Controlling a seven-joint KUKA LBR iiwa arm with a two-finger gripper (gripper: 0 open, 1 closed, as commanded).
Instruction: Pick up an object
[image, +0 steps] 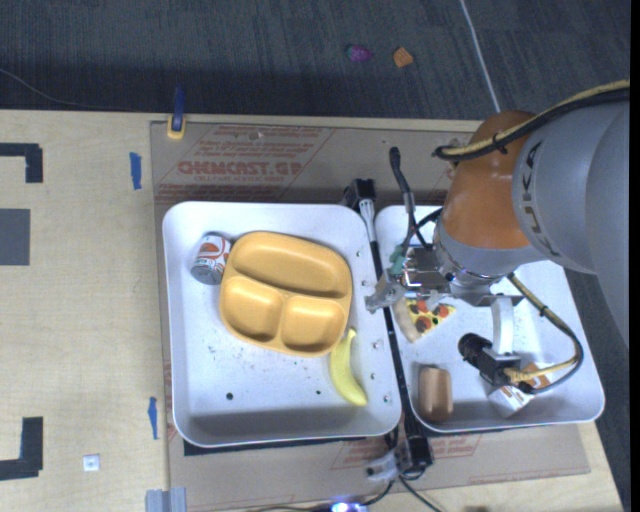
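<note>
Camera view showed the gripper (425, 292) above a pizza slice (426, 317), pale with red toppings; finger state unclear.

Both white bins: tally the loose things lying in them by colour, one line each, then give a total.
Yellow: 2, the divided plastic tray and the banana in the left bin.
Brown: 1, the cylindrical block in the right bin.
Silver and orange: 1, the drink can.
Multicoloured: 1, the toy pizza slice.
Total: 5

The dark objects near the right bin's front are too unclear to classify.
</note>
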